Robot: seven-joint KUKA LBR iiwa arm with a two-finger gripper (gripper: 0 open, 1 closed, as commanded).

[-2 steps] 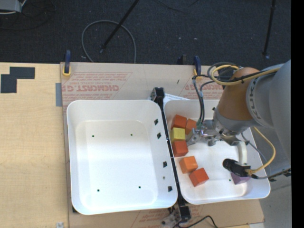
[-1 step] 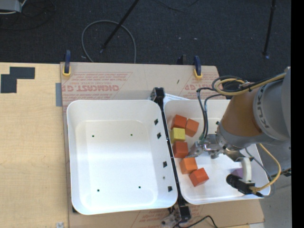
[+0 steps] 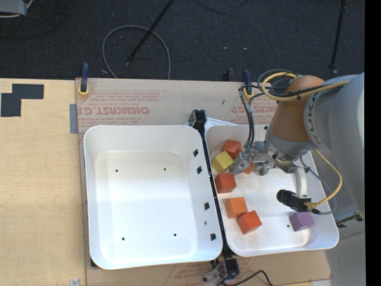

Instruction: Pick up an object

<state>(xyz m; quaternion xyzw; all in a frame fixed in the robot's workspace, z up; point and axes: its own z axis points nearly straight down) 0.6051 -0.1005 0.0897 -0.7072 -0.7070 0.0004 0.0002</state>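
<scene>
Arm point(image 3: 324, 115) reaching from the right over the right bin point(image 3: 324, 240). Gripper point(image 3: 253, 162), grip state unclear, hangs low beside a yellow block point(image 3: 224, 161) just to its left, nearest candidate among scattered orange blocks.

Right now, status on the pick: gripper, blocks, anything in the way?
Gripper low in right bin, beside yellow block; grip unconfirmed. Orange blocks and purple block loose on bin floor. Left bin no obstruction.

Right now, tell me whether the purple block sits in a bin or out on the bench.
In. The purple block lies on the right bin's floor near its front right corner.
</scene>
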